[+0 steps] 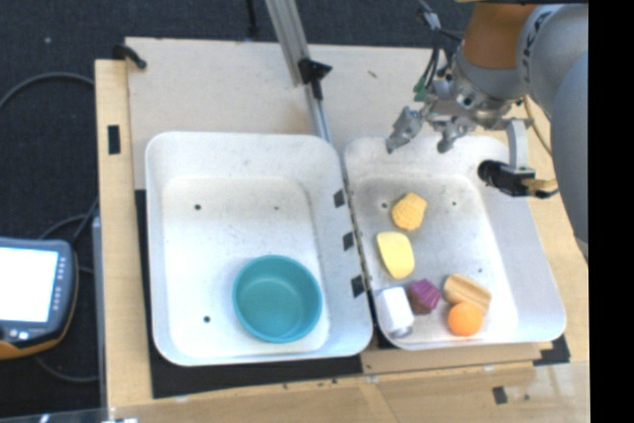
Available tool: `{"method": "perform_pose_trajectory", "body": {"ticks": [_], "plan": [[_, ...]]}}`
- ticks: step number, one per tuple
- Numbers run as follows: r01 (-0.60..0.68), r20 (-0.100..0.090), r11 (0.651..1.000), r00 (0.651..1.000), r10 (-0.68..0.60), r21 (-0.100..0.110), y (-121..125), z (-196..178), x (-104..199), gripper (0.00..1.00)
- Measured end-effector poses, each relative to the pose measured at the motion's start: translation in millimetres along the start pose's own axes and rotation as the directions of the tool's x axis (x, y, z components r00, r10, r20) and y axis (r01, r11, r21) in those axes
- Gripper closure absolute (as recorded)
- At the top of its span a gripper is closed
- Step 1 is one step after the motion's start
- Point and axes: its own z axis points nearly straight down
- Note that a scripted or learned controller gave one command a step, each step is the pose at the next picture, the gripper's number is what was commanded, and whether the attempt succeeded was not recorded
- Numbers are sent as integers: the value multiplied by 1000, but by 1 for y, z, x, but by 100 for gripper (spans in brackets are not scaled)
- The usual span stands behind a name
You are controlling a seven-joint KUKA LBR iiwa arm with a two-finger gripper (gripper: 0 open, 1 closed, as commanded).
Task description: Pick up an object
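camera view: open tool (424, 135) above right bin (515, 243) of six objects; one teal bowl (278, 298) left

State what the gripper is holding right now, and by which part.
Nothing. The gripper hangs open above the far rim of the right bin, with empty space between its fingers.
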Motion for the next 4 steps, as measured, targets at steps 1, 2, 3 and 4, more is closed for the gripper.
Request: {"method": "perform_pose_trajectory", "body": {"ticks": [1,2,3,4], "plan": [[0,1,1000,1000,0,0,0,0,0,0],[1,2,1000,1000,-1,3,3,42,-1,0],[1,2,1000,1000,-1,4,9,88,-4,0],[1,3,1000,1000,-1,2,9,107,-6,0]]}}
